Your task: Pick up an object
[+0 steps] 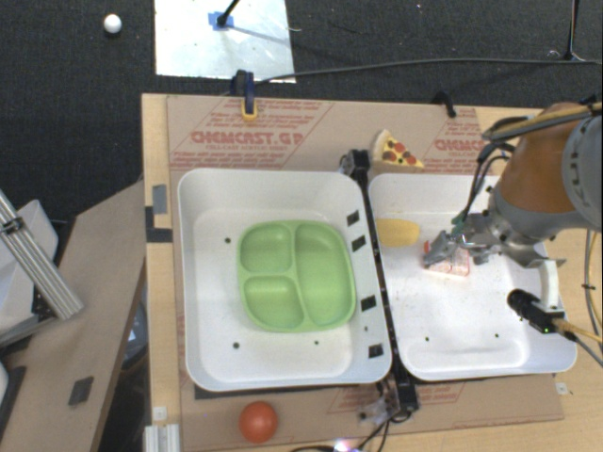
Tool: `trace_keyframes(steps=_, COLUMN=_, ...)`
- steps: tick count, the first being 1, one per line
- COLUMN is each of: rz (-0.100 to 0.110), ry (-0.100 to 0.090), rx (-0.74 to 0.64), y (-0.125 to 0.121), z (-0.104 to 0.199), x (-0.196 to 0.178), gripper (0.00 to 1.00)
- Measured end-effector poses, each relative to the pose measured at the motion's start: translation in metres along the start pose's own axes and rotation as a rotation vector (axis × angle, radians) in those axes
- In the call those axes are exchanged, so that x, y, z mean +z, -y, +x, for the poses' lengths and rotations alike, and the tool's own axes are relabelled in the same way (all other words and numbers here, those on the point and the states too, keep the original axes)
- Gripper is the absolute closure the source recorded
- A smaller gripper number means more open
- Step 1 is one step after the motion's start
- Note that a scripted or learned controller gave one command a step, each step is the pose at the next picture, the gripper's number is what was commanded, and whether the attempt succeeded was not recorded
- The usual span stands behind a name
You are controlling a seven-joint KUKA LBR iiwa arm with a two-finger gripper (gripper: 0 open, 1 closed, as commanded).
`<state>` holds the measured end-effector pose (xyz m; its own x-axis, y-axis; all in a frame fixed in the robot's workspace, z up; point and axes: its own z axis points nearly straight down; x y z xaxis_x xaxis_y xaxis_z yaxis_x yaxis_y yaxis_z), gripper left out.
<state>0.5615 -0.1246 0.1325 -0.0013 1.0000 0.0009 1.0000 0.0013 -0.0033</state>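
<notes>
Here the gripper (441,252) hangs low in the right bin (471,347), its fingers closed on a small pinkish object (456,266) at the bin floor. A yellow piece (398,232) lies just left. The left bin (203,347) holds a green divided plate (295,275).

Vantage: we look down at a slant from above the bench (283,125)
Framing: both white bins (212,252) mid-frame, arm (542,172) at right edge
</notes>
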Motion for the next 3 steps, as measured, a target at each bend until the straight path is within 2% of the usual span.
trace_keyframes(steps=1, rz=-0.011, ry=0.006, rx=0.001, y=-0.003, z=-0.002, x=0.045, gripper=0.00)
trace_keyframes(steps=2, rz=-0.025, ry=0.013, rx=0.001, y=-0.006, z=-0.004, x=0.030, gripper=1.00)
trace_keyframes(steps=3, rz=-0.008, ry=0.001, rx=-0.003, y=-0.012, z=-0.001, x=-0.015, gripper=1.00)
